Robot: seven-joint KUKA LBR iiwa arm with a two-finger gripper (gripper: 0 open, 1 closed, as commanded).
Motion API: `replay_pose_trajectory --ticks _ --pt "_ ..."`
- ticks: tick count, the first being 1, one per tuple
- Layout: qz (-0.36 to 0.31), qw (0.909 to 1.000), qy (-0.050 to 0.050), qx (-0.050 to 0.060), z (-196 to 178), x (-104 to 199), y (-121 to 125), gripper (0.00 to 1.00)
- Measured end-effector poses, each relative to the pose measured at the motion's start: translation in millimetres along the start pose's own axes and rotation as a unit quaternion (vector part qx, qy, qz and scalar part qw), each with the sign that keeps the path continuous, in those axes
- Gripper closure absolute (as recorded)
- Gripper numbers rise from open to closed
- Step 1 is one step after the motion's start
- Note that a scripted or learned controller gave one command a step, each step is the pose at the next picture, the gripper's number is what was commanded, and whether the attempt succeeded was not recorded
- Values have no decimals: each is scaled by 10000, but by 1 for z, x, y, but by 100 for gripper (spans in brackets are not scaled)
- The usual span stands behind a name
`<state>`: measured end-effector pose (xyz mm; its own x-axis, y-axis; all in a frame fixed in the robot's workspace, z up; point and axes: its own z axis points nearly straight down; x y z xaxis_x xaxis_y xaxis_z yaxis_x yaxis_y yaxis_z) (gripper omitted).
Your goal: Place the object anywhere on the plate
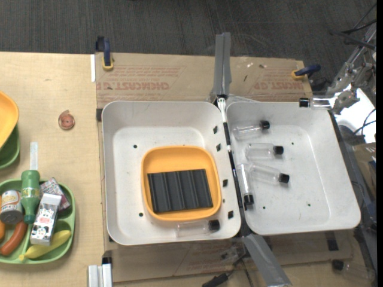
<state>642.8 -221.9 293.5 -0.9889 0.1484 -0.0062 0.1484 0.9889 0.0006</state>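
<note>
An orange plate (179, 158) with a dark grey ribbed insert (180, 190) lies in the middle of the left bin (119, 160). A clear tube with a black cap (203, 227) lies just below the plate, against the left bin's near wall. Several more clear black-capped tubes lie in the right bin (323, 184): one near the far left (251, 127), one below it (266, 152), one at mid-bin (272, 174), and one along the left wall (244, 187). Another capped tube (314, 103) rests at the right bin's far rim.
Left of the bins, a green tray (57, 244) holds toy food and a small bottle. An orange bowl (6, 121) and a small pink item (66, 120) lie on the wooden bench. Clamps (106, 55) hold cardboard behind the bins. Cables and metal parts (353, 76) crowd the far right.
</note>
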Motion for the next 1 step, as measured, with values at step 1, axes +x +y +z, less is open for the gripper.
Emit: replay_pose_trajectory --ticks 1 --pt "-766 9971 24 -5 103 112 -16 100"
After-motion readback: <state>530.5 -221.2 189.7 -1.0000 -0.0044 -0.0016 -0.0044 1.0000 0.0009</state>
